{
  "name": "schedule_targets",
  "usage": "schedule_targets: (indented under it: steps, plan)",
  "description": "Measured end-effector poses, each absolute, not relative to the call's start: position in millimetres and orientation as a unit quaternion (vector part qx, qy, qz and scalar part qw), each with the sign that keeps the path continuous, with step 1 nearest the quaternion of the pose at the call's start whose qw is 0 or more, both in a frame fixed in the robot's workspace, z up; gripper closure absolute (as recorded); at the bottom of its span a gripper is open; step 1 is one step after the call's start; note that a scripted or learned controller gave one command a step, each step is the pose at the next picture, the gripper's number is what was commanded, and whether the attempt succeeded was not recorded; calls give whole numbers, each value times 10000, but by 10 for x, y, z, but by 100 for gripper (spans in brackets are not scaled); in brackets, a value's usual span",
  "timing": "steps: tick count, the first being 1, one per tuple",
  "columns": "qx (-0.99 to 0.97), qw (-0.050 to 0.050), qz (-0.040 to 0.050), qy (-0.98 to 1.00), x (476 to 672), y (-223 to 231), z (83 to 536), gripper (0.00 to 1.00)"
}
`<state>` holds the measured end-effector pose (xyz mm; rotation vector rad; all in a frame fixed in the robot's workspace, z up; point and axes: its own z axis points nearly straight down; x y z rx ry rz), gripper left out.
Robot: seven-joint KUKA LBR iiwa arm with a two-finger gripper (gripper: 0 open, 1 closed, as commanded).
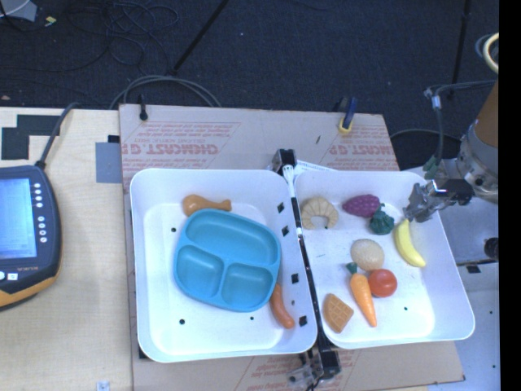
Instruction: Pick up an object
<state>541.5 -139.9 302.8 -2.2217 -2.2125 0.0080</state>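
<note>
At the near edge of the right bin point(456, 320), a wedge of toy bread point(337, 312) lies just beside an orange carrot point(363, 298), which touches a red tomato point(383, 283). Behind them sits a pale potato point(367, 254), close to the tomato. In the left bin point(146, 300), a blue divided tray point(227, 259) fills the centre, a sausage point(282, 308) resting against its near right corner and an orange drumstick point(203, 205) lying at its far left edge.

Farther back in the right bin, a yellow banana point(408, 243) stretches along the right wall, its upper end just below the gripper point(421, 203). A green broccoli floret point(381, 221) sits between the banana and a purple bunch of grapes point(361, 205), with a croissant point(319, 212) near the divider between the bins.

The gripper hangs over the bin's far right corner, close above the banana's tip. How far its jaws are parted cannot be told at this angle, and nothing is seen held in it. Contact with the banana cannot be confirmed.
</note>
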Motion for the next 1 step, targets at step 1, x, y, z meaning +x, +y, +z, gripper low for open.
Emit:
schedule_targets:
  steps: [1]
  plan:
    - [-7056, -18, -13, -7087, 5611, -733, 4210, 100]
